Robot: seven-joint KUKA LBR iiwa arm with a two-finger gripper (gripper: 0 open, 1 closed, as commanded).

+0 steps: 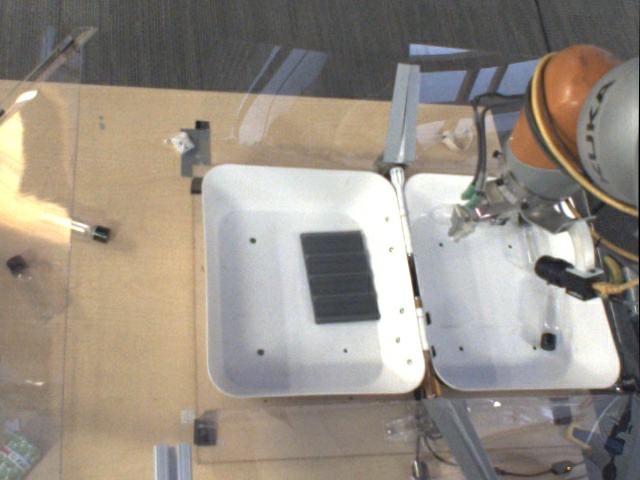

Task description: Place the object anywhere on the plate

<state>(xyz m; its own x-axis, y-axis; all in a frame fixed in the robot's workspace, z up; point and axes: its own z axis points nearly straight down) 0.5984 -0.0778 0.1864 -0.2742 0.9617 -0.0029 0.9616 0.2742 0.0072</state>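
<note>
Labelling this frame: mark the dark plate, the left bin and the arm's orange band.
dark plate (340, 277): camera view, its ridged middle.
left bin (232, 298): camera view, bare white floor.
orange band (570, 83): camera view, its top curve.

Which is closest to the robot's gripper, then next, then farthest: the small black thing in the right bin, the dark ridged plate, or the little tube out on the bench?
From the gripper:
1. Small black thing, right bin, lower right.
2. Dark ridged plate, middle of left bin.
3. Little tube, on the bench, far left.

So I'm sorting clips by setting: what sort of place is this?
Most likely a robotics lab bench: a grey arm with an orange band reaches over two shallow white bins, set on a wooden bench with metal brackets. A dark ridged plate lies in the left bin.
</note>
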